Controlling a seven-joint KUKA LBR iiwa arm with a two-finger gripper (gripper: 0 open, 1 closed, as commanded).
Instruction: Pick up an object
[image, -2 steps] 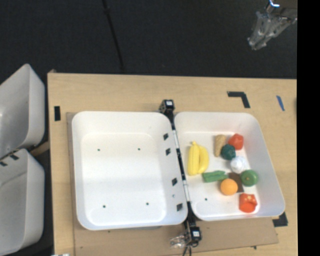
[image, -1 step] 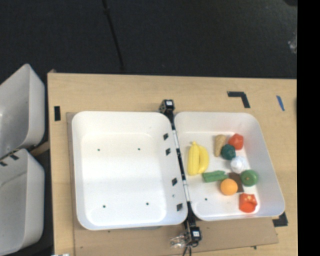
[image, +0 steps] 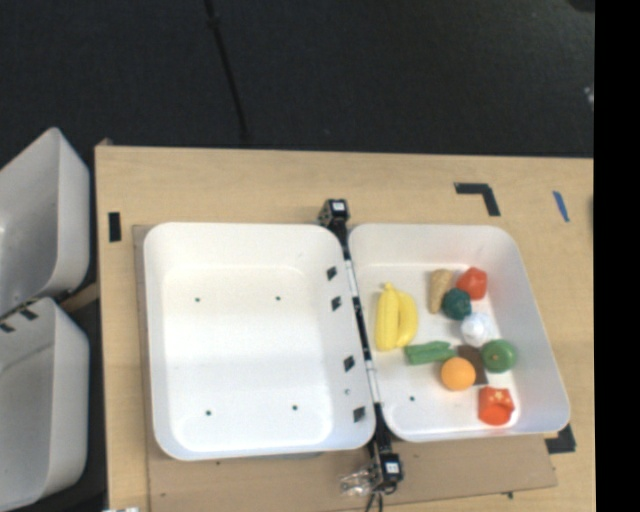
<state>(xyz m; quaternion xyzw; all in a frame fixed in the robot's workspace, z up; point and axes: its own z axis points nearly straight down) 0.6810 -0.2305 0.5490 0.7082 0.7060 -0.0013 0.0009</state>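
The toys all sit in the right bin (image: 520, 260), so a good pick is the banana (image: 394, 317), which lies a bit apart on the left; I cannot tell how the gripper is.

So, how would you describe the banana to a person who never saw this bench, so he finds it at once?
Look in the right bin, the one with the toy food. The banana lies at the left end of that cluster, nearest the divider between the bins. It is the only yellow piece, long and curved, with a green piece just beside its lower end.
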